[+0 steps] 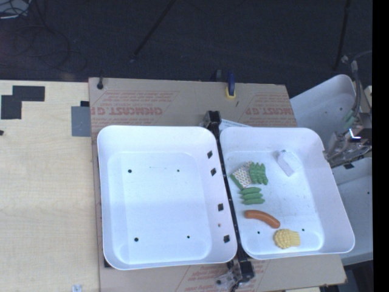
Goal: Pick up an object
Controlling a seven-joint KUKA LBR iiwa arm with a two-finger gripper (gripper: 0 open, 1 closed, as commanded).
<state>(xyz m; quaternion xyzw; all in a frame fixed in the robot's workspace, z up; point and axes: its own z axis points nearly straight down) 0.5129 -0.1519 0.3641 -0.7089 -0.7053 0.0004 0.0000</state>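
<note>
Right bin: a shallow white tray with round corners and smooth walls. All the small things lie in it.
Sausage: a little orange-red toy sausage, long and smooth, a bit bent. It lies near the middle of the right bin, on the near side.
Corn: a short yellow lump with bumpy rows. It sits just beside the sausage, nearer and to the right.
Lower green pods: small shiny green pea pods side by side, just beyond the sausage.
Upper green pods: more bumpy green pods, a little farther back.
White mesh piece: a pale patch with a dotted net look, touching the upper green pods on their left.
White block: a small pale chunk, hard to tell from the tray, to the right of the pods.
Left bin: the same white tray shape, with a few tiny dark dots on its floor.
Board: flat brown cardboard with red print, under both bins.
Gripper: grey metal parts at the right bin's right rim, outside the tray. It is too blurry to tell how it stands.
</note>
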